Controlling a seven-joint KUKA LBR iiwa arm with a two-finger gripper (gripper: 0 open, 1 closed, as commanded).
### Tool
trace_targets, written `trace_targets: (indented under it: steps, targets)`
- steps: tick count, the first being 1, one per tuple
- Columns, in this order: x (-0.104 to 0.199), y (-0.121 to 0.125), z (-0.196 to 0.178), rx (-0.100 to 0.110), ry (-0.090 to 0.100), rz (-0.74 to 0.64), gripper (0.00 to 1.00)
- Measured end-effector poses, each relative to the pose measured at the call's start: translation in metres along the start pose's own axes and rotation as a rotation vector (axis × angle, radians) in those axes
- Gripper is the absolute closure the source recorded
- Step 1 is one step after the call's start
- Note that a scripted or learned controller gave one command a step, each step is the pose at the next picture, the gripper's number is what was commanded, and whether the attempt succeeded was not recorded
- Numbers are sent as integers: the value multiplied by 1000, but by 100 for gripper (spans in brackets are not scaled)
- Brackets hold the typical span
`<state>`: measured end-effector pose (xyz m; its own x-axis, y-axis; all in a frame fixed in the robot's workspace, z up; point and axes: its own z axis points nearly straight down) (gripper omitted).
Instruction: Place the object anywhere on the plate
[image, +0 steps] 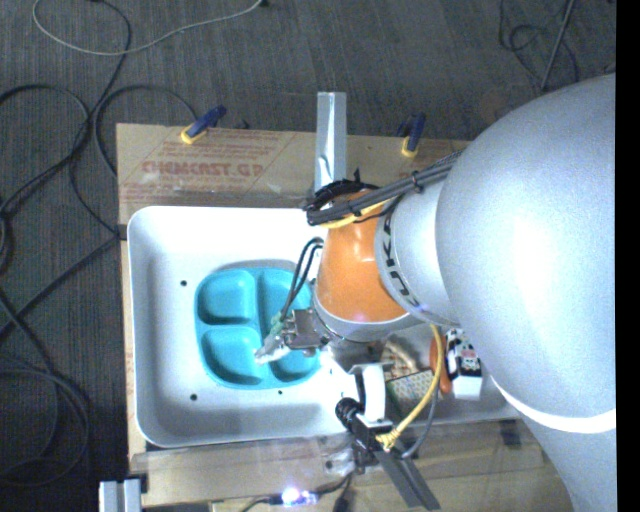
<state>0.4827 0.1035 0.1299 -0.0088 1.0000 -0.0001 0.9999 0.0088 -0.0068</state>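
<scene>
The pincer (275, 340) hangs low over the right part of the blue sectioned plate (228, 300); whether it grips anything cannot be told. A small greenish object (274, 324) shows right at its tip. The plate lies in the left white bin (160, 250) on the worktop (220, 165).

I see open room over the blue plate's (232, 298) left compartments; my arm (520, 260) blocks the right bin (425, 385).
</scene>
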Motion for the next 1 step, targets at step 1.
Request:
trace_targets:
  steps: [1]
  targets:
    - [17,51,-70,-3,-6,512,0]
